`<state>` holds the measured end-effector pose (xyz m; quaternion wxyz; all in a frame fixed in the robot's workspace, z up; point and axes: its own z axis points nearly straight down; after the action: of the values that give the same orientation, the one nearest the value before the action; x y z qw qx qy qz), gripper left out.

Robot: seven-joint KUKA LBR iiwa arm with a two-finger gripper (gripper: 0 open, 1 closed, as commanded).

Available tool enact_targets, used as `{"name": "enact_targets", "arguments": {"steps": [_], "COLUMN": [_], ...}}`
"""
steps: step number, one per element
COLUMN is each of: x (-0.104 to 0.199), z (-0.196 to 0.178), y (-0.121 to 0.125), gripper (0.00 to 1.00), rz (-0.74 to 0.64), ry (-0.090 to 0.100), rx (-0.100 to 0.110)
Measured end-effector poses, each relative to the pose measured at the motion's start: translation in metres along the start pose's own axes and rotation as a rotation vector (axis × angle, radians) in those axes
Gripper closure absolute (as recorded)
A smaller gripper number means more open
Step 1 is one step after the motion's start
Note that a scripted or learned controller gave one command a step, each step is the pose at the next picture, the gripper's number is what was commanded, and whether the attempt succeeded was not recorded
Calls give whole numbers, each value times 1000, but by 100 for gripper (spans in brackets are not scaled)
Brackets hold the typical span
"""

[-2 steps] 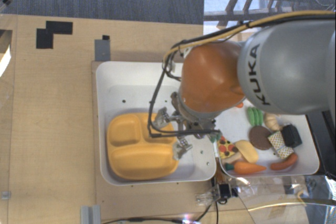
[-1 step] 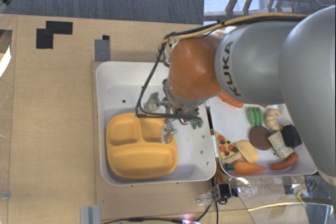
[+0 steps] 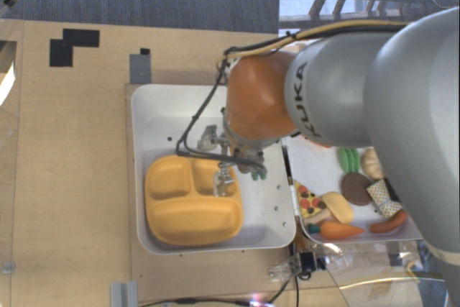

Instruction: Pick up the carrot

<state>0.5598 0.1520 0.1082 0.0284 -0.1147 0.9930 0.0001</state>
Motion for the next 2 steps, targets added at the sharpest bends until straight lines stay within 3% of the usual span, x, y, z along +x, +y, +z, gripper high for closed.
{"name": "enact_targets", "arguments": {"steps": [1,2], "x": [-9,-4], "z": [-9,2], "y": [-2,-5], "gripper": [100,100], "rz": [7,-67], "ry": [-41,-35], "rx": [0,2]}}
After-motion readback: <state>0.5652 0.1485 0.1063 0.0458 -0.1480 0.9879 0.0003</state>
